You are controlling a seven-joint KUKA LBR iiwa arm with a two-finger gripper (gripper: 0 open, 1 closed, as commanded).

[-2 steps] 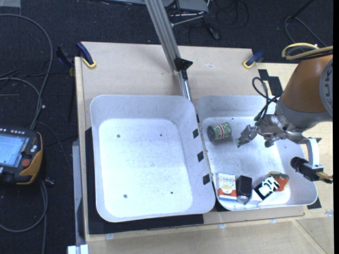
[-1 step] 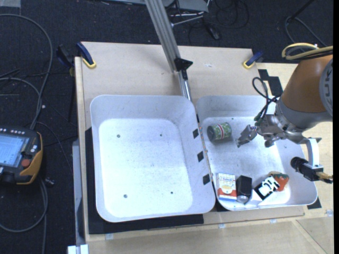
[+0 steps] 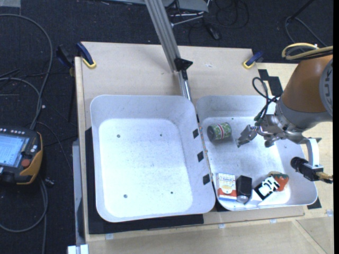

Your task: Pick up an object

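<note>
A green can lies on its side in the upper left part of the right bin. My gripper hangs over the middle of that bin, just right of the can and apart from it. Along the bin's front edge lie a white and red carton, a small black object, a black and white item and an orange piece. The grey arm with its orange band comes in from the right.
The left bin sits beside the right one, sharing a raised divider with black clips. A metal pole slants over the bench's back. A teach pendant lies on the floor at left.
</note>
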